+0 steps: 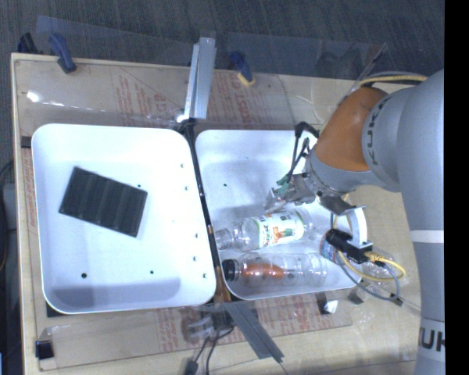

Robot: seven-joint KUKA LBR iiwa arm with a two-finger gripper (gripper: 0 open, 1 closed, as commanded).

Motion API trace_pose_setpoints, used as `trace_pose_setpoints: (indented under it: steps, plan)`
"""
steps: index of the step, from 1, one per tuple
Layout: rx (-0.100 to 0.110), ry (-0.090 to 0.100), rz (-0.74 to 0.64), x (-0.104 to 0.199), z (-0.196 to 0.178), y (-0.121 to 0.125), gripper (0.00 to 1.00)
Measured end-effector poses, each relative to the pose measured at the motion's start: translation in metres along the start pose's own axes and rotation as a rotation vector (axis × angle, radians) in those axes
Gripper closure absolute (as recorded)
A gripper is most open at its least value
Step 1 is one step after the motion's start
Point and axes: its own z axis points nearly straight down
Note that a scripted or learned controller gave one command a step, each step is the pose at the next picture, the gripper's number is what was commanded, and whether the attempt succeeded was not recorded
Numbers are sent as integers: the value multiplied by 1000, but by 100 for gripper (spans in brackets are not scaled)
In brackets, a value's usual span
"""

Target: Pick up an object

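Tool (288,194) low in right white bin (242,151), just above clear plastic bottle with green-orange label (267,230); finger state cannot be told. Second clear bottle with orange contents and dark cap (275,269) lies nearer the front wall. Flat dark ribbed rectangular panel (103,201) in left white bin (102,287).

the grey arm (391,143) with its orange band reaches from the right into the right bin (234,155). its gripper (288,194) sits low over the bin's middle, just above a clear bottle with a white label (266,231) lying on its side. a second clear bottle with a dark cap (277,270) lies beside it, nearer the front wall. in the left bin (55,143) a dark ribbed rectangular pad (103,201) lies flat and tilted.
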Motion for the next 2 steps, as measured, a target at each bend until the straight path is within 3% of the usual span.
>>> trace_pose_setpoints:
  steps: [1, 2]
  plan:
    - [0, 0, 0, 0, 0, 0, 0]
    - [0, 1, -213, 40, 11, -47, 0]
